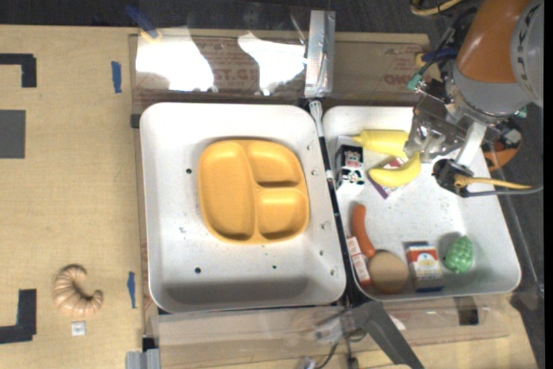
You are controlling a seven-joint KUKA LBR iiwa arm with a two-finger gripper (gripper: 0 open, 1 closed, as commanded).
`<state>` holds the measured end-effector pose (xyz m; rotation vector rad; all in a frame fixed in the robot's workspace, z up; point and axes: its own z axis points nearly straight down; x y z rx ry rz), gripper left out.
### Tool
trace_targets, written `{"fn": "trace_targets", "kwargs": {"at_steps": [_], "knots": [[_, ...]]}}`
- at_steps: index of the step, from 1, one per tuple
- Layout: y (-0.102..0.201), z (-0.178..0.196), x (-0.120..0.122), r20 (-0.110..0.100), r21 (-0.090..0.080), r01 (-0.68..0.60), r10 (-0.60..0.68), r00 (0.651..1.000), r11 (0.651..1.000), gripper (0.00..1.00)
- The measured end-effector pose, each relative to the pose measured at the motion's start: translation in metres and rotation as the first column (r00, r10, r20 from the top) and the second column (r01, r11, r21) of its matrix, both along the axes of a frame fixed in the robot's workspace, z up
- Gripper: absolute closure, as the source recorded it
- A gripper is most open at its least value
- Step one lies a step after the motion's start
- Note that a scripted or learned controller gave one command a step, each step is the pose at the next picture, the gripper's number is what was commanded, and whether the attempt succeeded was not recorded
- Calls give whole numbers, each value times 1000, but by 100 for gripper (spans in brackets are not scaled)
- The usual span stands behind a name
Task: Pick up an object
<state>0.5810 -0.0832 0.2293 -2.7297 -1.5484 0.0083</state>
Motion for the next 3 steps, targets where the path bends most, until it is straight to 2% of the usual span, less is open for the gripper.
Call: {"fn": "trace_targets", "kwargs": {"at_steps": [1, 2, 3], "knots": [[-28, 106, 78, 12, -1, 78, -78, 997, 997, 100], [-101, 73, 0, 3, -2, 81, -81, 997, 997, 100], [-40, -1, 10, -3, -1, 474, -474, 880, 880, 100]]}}
